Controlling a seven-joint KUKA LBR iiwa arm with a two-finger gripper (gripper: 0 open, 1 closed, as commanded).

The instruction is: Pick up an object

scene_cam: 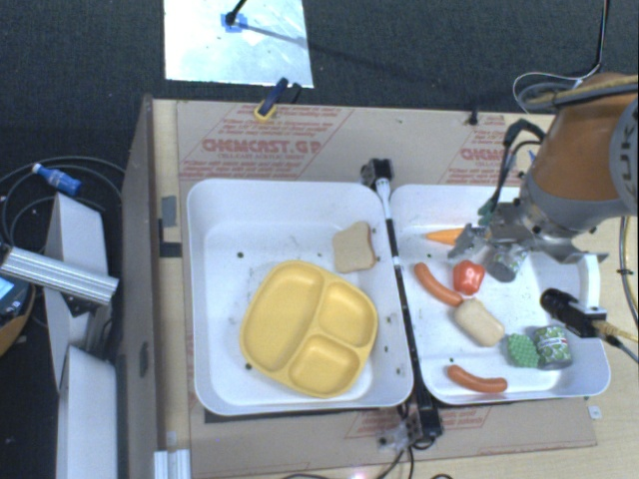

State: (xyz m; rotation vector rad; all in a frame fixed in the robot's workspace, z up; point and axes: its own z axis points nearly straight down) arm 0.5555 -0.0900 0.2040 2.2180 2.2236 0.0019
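The right bin [589, 372] holds an orange carrot [444, 236], a red tomato-like piece [468, 277], two sausages [433, 282] [476, 378], a beige roll [478, 322], a green broccoli piece [519, 348] and a small can [551, 345]. My gripper [496, 252] hangs low over the back of this bin, just right of the carrot and directly above the red piece. It looks close to both, but contact is unclear. Nothing is seen held in it.
The left bin [215, 267] contains a yellow divided plate [310, 327] and a slice of bread [353, 247]. A black part [567, 310] sticks out over the right bin near the can. The arm's grey and orange body [584, 158] covers the bin's far right corner.
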